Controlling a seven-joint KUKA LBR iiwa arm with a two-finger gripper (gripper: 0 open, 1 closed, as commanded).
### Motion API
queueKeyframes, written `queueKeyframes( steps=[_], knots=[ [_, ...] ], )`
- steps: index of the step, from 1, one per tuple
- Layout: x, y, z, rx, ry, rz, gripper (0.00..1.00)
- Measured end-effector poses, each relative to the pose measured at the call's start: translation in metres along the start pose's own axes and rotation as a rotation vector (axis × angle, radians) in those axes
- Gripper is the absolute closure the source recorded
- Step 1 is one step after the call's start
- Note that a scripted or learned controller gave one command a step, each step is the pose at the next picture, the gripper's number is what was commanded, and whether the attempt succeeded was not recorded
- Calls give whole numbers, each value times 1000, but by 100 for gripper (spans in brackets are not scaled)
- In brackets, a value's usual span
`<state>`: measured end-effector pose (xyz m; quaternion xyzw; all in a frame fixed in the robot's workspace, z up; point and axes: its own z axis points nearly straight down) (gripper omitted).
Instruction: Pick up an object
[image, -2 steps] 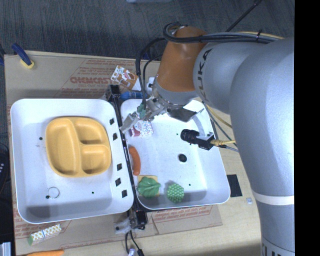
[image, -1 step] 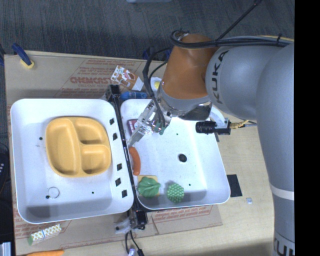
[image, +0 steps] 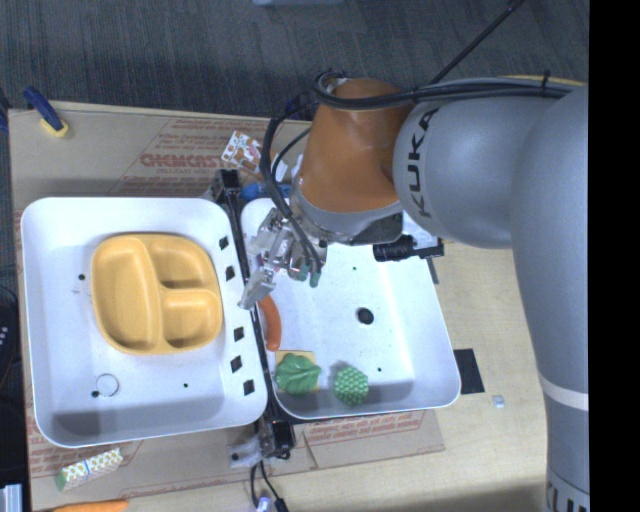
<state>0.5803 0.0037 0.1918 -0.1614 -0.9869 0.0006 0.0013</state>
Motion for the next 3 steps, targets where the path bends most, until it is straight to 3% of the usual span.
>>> queueKeyframes(
  steps=[1, 2, 3],
  knots=[
    [76, -21, 0, 0, 0, -168, 0],
    [32, -14, 0, -1, -4, -406, 0],
    [58, -9, 0, 0, -1, -504, 0]
  ],
)
